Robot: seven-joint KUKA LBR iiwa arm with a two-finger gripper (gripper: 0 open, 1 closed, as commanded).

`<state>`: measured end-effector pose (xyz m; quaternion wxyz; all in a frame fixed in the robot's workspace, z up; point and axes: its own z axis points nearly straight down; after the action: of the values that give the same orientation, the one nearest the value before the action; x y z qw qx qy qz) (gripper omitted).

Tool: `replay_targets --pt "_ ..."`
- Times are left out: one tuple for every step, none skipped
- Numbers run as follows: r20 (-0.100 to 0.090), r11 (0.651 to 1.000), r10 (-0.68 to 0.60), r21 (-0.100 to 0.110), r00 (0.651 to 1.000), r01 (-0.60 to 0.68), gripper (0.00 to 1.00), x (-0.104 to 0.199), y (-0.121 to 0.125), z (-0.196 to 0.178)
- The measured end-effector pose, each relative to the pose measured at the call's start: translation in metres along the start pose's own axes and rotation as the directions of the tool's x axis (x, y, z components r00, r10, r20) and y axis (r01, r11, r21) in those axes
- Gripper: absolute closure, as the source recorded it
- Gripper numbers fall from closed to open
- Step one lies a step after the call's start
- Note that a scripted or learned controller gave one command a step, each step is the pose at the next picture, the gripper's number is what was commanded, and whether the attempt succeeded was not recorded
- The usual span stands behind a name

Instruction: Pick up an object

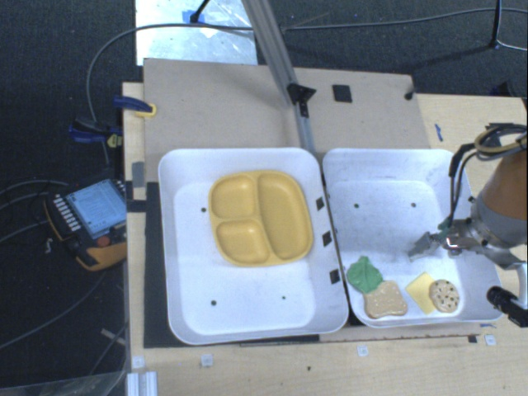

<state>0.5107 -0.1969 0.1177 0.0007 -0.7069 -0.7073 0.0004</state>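
Observation:
Along the front of the right bin (388,172) lie a green leaf piece (364,272), a slice of toast (385,302), a yellow cheese wedge (420,291) and a round cookie (445,295). My gripper (427,246) reaches in from the right and hovers just above and behind the cheese, its grey fingers spread open with nothing between them. The arm's orange band (505,184) sits at the right edge of the view.
A yellow three-compartment plate (260,217) rests in the left bin (190,295). A metal pole (276,52) slants down to the bins' back edge. A divider with black clips (326,238) separates the bins. Cables and a handheld device (91,213) lie left of the bench.

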Motion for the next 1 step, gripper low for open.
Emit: replay_targets --pt "0.002 1.000 -0.001 -0.004 1.000 0.001 1.00 -0.0001 0.0011 -0.0135"
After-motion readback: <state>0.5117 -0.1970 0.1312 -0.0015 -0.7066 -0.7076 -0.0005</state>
